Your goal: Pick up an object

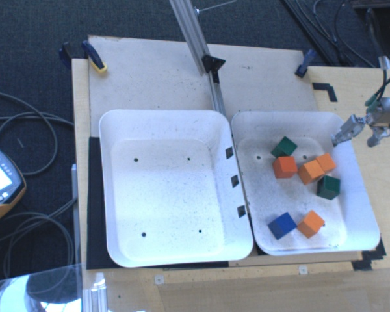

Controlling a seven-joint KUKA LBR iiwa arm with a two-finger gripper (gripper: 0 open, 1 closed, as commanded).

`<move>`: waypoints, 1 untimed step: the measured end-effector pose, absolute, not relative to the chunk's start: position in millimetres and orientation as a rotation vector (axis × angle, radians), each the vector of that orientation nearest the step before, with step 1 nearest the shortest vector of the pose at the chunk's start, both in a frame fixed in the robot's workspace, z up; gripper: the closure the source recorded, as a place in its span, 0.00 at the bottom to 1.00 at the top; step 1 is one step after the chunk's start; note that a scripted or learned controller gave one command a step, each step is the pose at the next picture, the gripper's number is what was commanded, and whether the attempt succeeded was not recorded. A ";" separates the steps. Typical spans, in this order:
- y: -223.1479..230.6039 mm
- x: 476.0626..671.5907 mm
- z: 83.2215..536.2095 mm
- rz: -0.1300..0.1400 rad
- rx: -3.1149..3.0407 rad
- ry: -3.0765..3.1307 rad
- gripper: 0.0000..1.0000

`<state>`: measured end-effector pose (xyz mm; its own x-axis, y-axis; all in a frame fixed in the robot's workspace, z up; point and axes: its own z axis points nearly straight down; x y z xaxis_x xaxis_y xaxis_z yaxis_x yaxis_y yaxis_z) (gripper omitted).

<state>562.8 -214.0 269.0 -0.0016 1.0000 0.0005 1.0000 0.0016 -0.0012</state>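
The right bin holds several small blocks: a green one, an orange one, two orange ones touching each other, a dark green one, a blue one and another orange one. My gripper hangs over the bin's upper right corner, up and to the right of the blocks. It is open, its two fingers spread apart with nothing between them. One fingertip sits just above the bin's rim.
The left bin lies beside the right one, with a row of small black clips along the shared edge. A slanted metal pole rises from the bench's back. Blue clamps grip the board's corners. Cables lie on the floor at left.
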 end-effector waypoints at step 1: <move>-157.7 492.6 143.6 0.006 -2.212 -2.213 0.00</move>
